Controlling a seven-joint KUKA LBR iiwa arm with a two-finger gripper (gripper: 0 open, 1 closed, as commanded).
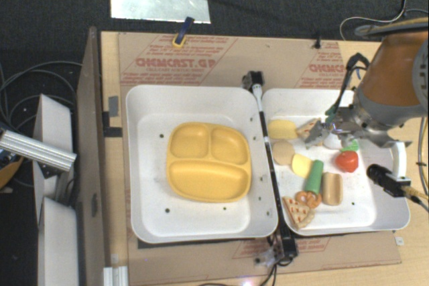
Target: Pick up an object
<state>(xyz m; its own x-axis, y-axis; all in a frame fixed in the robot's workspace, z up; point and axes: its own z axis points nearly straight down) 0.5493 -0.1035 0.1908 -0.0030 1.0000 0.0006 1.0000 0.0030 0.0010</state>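
Surface (221, 53): two white bins, yellow tray (208, 161) left.
Hand (330, 132): low over right bin (385, 207); spread, I cannot tell.
Advice: settle squarely over one piece, like the tomato (346, 161), before closing.

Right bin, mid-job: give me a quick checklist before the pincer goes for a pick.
1. Pincer over the right bin: ok.
2. Finger opening: cannot tell, wrist blocks it.
3. Item already held: cannot tell.
4. Targets within the bin, such as tomato, green cylinder, hot dog bun, pretzel: ok.
5. Clear spacing between items: not ok, they sit clustered.
6. Yellow divided plate in the left bin, away from the arm: ok.
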